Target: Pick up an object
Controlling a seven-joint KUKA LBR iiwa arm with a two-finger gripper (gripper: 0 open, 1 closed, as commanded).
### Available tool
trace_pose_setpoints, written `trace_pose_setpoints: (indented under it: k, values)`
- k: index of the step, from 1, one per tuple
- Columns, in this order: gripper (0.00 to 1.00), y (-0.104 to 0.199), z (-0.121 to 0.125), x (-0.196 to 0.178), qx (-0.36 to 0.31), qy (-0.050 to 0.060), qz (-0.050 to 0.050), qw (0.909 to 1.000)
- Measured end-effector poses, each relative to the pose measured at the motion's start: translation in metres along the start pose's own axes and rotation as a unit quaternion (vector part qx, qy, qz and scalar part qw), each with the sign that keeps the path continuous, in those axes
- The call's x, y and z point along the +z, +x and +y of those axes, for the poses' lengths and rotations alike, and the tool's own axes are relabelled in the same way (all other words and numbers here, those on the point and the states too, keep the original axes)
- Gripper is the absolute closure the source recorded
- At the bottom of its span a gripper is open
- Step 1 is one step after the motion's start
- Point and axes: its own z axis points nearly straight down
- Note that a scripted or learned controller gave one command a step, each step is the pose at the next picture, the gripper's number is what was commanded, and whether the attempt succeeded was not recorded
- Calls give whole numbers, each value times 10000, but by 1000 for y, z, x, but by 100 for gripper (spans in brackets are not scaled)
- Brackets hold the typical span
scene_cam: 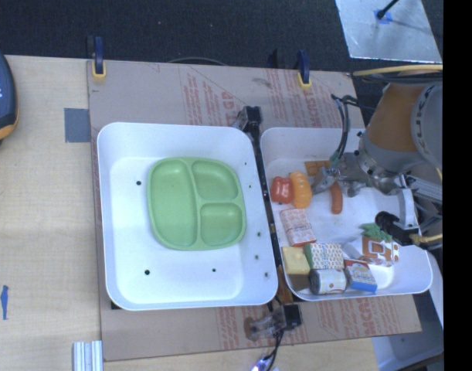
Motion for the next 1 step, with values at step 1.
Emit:
trace_pose_setpoints:
  k: [1]
  values:
    - [100,-3,1,-15,6,-16,-13,10000]
